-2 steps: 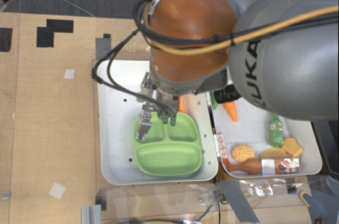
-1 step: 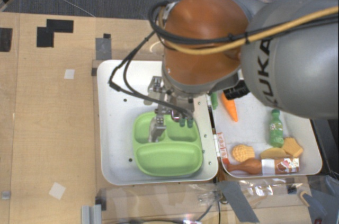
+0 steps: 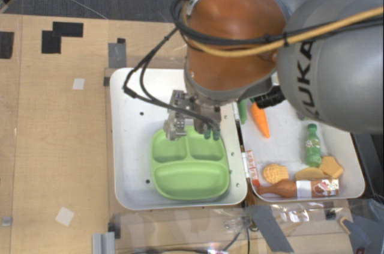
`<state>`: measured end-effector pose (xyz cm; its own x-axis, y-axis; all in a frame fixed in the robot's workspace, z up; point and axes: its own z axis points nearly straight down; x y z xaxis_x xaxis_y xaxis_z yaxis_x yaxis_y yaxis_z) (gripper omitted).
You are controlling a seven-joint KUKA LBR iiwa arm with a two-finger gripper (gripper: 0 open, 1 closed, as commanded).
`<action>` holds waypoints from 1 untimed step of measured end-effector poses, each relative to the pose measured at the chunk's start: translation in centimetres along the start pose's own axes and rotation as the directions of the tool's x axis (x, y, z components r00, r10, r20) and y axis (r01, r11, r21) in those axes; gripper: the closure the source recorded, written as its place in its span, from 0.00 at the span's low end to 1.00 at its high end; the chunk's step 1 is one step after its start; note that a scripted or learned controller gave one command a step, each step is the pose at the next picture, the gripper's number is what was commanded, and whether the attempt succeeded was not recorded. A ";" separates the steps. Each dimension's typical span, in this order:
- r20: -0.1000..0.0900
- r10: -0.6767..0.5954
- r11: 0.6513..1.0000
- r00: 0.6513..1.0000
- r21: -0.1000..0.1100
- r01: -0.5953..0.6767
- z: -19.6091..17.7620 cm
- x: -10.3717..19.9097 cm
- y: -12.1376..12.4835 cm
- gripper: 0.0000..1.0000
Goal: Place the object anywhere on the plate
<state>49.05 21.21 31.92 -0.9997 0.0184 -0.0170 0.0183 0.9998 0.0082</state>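
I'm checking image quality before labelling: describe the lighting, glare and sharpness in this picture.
Camera view: even, soft light, faint shadows; a mild sheen on the arm's orange band; the arm looms large and slightly soft, while the green plate, carrot and bottle are reasonably sharp.

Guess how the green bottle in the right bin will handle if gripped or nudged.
The bottle looks like a small plastic toy, so probably light and stiff. Its round body lies on the bin floor, so a sideways nudge would likely roll it. The smooth, glossy surface may slip in a shallow pinch; gripping across the middle seems safer.
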 end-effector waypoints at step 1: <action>0.000 0.000 1.000 1.000 0.000 0.000 0.0 0.0 0.0 0.00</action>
